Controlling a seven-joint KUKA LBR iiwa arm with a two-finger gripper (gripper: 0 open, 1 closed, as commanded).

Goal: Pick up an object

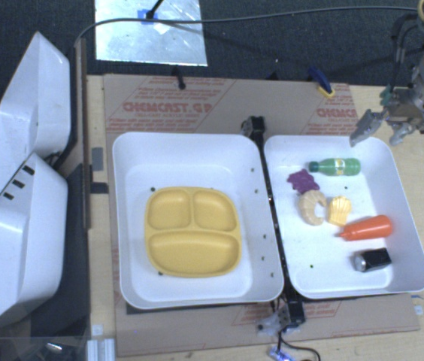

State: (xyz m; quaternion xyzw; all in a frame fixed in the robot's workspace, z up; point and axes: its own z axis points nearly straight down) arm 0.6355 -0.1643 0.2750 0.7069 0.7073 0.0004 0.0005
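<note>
- Green plastic bottle with a yellow label (335,167) is lying on its side near the far wall of the right-hand shallow white bin (407,224), the closest object to the two-finger gripper (384,128) and, in my judgement, the likeliest pick
- Its long axis is running almost straight across the camera view, the narrow neck end pointing left toward the bin divider and the broad base pointing right toward the arm
- Gripper is hovering above the bin's far right corner, fingers spread open and gripping nothing, well apart from the bottle
- Rolling is looking like the main risk: a round bottle on its side could be spinning away if the fingers are closing along the length and not across it
- Purple crumpled toy piece (301,179) is sitting just beside the neck, so a descent drifting left could be catching it instead
- Far bin wall is standing close behind the bottle, so a finger coming down on that side could be striking the rim
- Cream ring-shaped toy (313,207), yellow ridged toy (339,210), orange carrot-shaped toy (365,228) and small black can (371,259) are lying nearer the camera, clear of that approach
- Yellow three-compartment plate (193,230) is resting in the left-hand white bin (133,201), playing no part in the pick
</note>
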